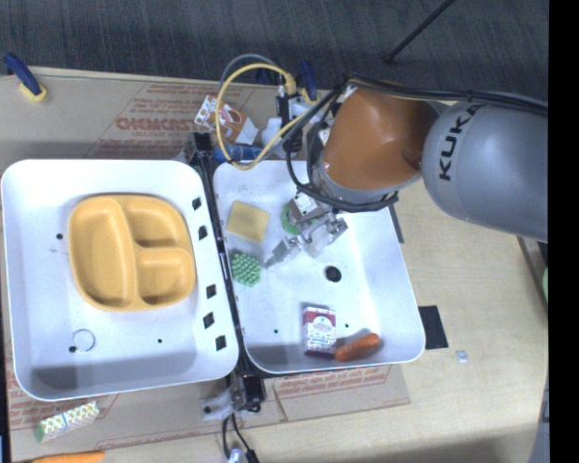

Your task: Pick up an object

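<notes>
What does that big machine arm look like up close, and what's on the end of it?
The arm is a fat, rounded grey shell with black KUKA lettering and a wide orange band above the wrist. Black cables and a yellow one loop beside it. The tool is small, silvery metal with thin fingers.

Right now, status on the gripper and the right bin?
Gripper low in right bin, nothing seen between fingers. Yellow sponge and green block beside it, untouched. Red box and carrot at near wall.
</notes>
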